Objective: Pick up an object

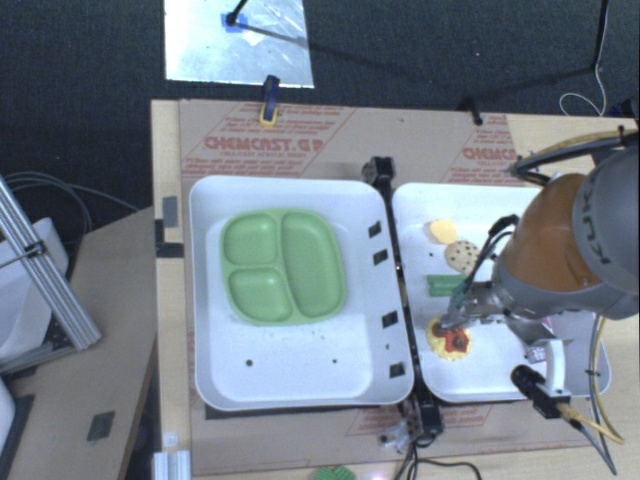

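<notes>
- Yellow-and-red toy (451, 340) lies near the right bin's (480, 393) front-left corner, not lifted.
- Gripper (452, 320) sits just over it; finger spread cannot tell.
- Cookie (460, 256), yellow piece (441, 231), green stick (443, 285) lie behind.
- Green tray (283, 266) in left bin (215, 368).
- Pick not done.

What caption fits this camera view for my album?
Robot gripper reaches down at a yellow-and-red toy in the right bin; green tray sits in the left bin.
</notes>
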### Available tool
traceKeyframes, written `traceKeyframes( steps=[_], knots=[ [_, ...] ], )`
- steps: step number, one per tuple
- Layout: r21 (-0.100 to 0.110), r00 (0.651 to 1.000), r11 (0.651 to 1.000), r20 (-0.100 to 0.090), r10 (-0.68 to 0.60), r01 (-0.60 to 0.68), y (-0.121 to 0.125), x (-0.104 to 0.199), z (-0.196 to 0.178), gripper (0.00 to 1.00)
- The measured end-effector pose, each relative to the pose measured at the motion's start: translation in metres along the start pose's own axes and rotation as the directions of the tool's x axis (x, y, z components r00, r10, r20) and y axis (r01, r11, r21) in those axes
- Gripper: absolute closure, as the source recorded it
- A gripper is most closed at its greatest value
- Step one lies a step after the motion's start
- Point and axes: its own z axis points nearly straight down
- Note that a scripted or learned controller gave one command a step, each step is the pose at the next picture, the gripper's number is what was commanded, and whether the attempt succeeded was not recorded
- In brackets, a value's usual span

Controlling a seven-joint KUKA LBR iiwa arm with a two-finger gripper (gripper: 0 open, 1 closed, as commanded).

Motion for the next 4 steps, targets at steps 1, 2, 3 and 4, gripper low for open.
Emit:
traceKeyframes(
  steps=[1,2,3,4],
  knots=[
    [0.001,1.0,1.0,0.006,0.006,-0.006,-0.001,-0.004,0.0,0.0],
    [0.001,1.0,1.0,0.011,0.007,-0.007,-0.003,-0.004,0.013,0.0],
    [0.0,1.0,1.0,0.0,0.0,0.0,0.0,0.001,0.0,1.0],
    [0.003,1.0,1.0,0.002,0.003,-0.003,-0.001,-0.001,0.001,0.0]
  ],
)
